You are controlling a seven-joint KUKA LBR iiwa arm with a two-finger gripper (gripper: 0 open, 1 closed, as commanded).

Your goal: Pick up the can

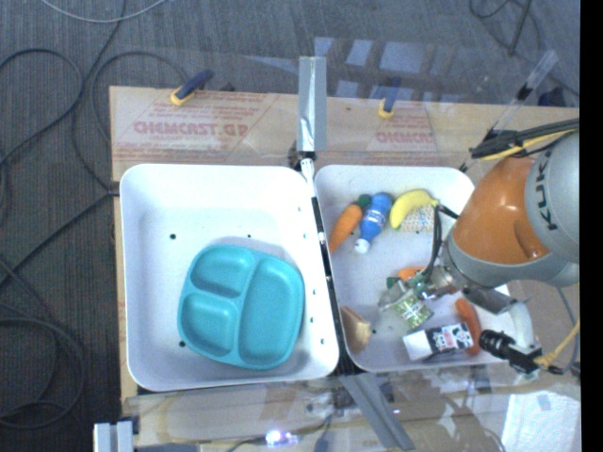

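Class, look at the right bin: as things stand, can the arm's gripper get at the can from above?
Probably yes. The gripper sits low in the right bin, right at what looks like the green can. Nothing lies on top of it, though a tube and an orange piece crowd close beside it.

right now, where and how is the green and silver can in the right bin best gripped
Across the middle of the green and silver can, coming straight down from above. It seems to lie on its side, so the rounded body offers two opposite flanks; the white and black carton crowds its lower side.
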